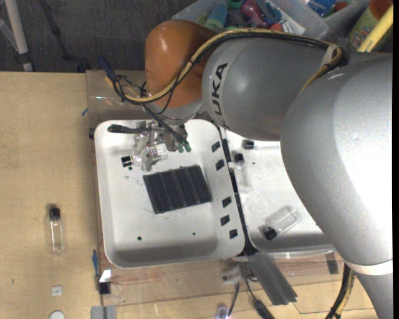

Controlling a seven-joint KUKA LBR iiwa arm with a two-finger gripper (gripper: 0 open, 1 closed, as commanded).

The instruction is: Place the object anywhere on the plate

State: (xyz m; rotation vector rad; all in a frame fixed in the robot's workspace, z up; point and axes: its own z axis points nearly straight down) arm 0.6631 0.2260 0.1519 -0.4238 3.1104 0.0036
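A dark ribbed rectangular plate [177,188] lies in the middle of the left bin [118,243]. My gripper [153,148] hangs just beyond the plate's far left corner, over the bin's back part, and its metal parts blur together. Whether anything is held there is hidden. A clear vial with a black cap [280,222] lies in the right bin [305,240] near its front. A second clear vial [239,169] lies along the divider at the right bin's left side.
The large grey arm [324,124] covers the right bin's back and right. Another capped vial [56,229] lies on the wooden bench left of the bins. Crates of colourful items [262,15] stand behind the bench.
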